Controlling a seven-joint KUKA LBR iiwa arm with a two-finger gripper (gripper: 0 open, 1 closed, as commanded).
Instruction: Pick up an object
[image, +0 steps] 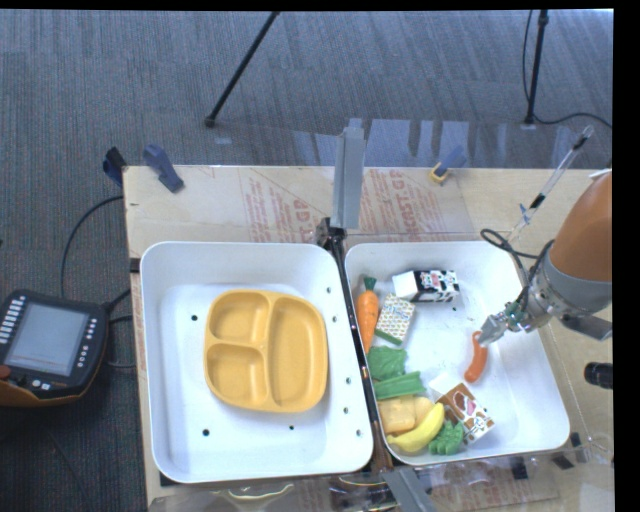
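Camera view: the gripper (497, 327) hangs just above the orange sausage (476, 360) in the right bin (555, 405). Nothing is picked up yet. I cannot tell its state.

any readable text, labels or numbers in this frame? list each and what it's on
Red print on the board behind the bins: upside down in this view, too blurred to read for sure.
Black-and-white carton in the right bin: pattern, no legible words.
Small patterned box beside the carrot: print too small to read.
Red-and-white box near the banana: picture, no legible text.
Handheld pendant at left: screen unreadable.
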